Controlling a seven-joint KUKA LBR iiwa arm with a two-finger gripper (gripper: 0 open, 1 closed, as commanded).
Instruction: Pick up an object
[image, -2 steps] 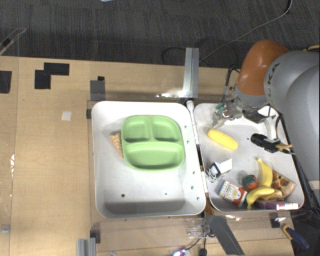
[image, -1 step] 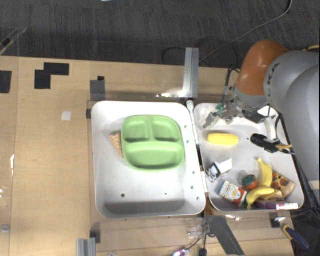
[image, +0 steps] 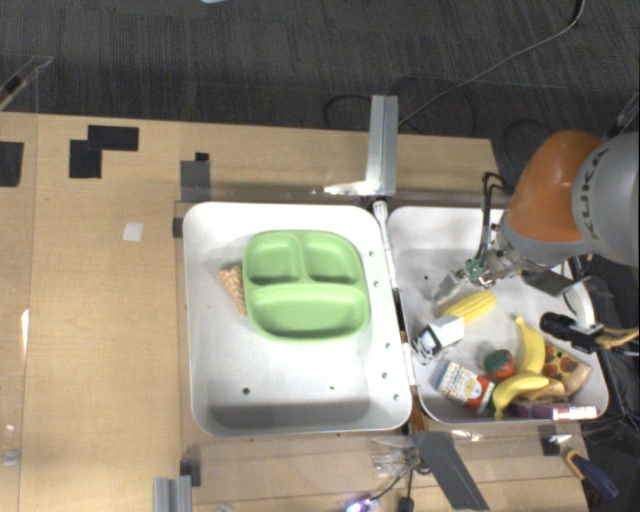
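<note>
**Claw low over the corn in the right-hand bin**

From where I stand, the arm (image: 585, 195) reaches in from the right, its orange band high and the wrist tipped down toward the middle of the right bin (image: 420, 235). The claw (image: 478, 270) sits just above and beside the upper end of a yellow corn cob (image: 468, 304), which lies slantwise on the bin floor. Whether it is released or clenched I cannot tell; the tip is too small and cluttered to read, and nothing is visibly caught in it.

The corn looks the likeliest thing to go for. I would guess it is a light plastic toy, stiff, with a ribbed skin that should give some bite, though its round body could roll out of a pinch. Taking it across the middle, square to its length, seems the safest hold.

Close by lie a small white toy car (image: 436, 336), a juice carton (image: 459, 381), a tomato (image: 497, 361) and two bananas (image: 527, 362), crowded toward the near corner. The left bin (image: 210, 380) carries a green divided plate (image: 303, 283) with a cracker (image: 233, 287) tucked at its edge.
</note>
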